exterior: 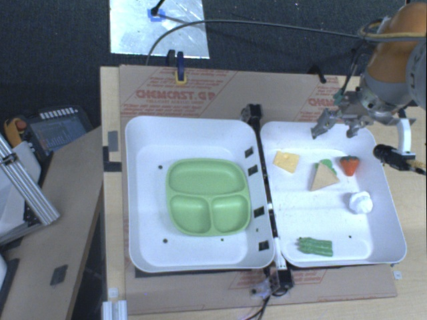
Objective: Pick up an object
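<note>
My gripper (pixel 335 126) hangs open above the far edge of the right bin (pixel 380 245), with nothing between its fingers. Below it in that bin lie a yellow cheese block (pixel 287 161), a tan wedge with a green tip (pixel 323 176) and an orange-red carrot-like piece (pixel 349 165). Nearer the front are a small white object (pixel 360 203) and a green bean bundle (pixel 315 246). The gripper is above and behind all of them, closest to the wedge and the carrot piece.
The left bin (pixel 143 179) holds a green three-compartment plate (pixel 203 179). A black divider with clips (pixel 261 192) runs between the bins. A blue and yellow clamp (pixel 179 65) stands at the bench's far edge.
</note>
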Available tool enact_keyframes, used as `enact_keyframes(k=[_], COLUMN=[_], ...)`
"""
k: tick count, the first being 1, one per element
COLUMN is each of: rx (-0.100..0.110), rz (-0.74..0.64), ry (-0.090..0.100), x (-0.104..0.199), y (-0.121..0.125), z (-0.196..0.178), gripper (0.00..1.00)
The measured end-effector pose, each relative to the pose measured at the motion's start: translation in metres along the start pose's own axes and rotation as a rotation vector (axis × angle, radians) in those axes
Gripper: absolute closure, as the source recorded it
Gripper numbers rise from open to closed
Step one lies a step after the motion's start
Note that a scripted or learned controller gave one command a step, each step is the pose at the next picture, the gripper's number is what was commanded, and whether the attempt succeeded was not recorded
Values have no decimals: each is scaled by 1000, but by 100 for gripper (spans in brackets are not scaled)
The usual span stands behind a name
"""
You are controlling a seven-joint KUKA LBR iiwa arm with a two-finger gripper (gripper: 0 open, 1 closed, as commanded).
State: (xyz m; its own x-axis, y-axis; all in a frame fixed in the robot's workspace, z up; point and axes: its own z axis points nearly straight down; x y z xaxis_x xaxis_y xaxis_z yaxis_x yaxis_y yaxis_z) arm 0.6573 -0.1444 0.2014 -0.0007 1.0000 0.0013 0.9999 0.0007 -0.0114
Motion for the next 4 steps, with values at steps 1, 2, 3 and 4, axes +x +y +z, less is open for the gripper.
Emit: enact_keyframes(k=[1,2,3,4], rx=[-13,-11,-13,-29], rz=[-2,-5,0,-4], ry=[-2,-2,-2,-1], x=[0,3,-4,-2], y=[3,9,2,8], z=[-9,51,103,109], gripper=[0,0,0,0])
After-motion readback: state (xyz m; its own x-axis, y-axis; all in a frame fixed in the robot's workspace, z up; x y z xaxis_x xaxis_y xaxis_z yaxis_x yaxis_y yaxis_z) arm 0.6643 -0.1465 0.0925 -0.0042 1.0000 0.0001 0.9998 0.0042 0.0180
